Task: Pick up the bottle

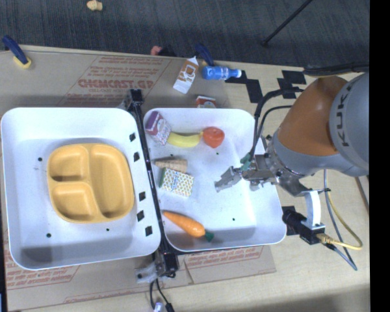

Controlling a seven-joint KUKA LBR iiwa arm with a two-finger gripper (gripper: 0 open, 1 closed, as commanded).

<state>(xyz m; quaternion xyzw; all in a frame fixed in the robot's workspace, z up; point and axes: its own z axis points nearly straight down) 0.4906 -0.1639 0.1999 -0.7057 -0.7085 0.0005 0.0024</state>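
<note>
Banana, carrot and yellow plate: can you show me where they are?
banana (184, 140), camera view, middle of its body
carrot (184, 223), camera view, orange body
yellow plate (90, 181), camera view, centre divider

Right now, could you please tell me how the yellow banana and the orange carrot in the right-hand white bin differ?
The yellow banana lies near the right-hand white bin's far wall, between a small purple-and-white carton and a red round item; the orange carrot lies alone near the near wall. The banana lies roughly level across the view, the carrot slants. The carrot has a green end, the banana none. Both are elongated and lie flat.
</note>
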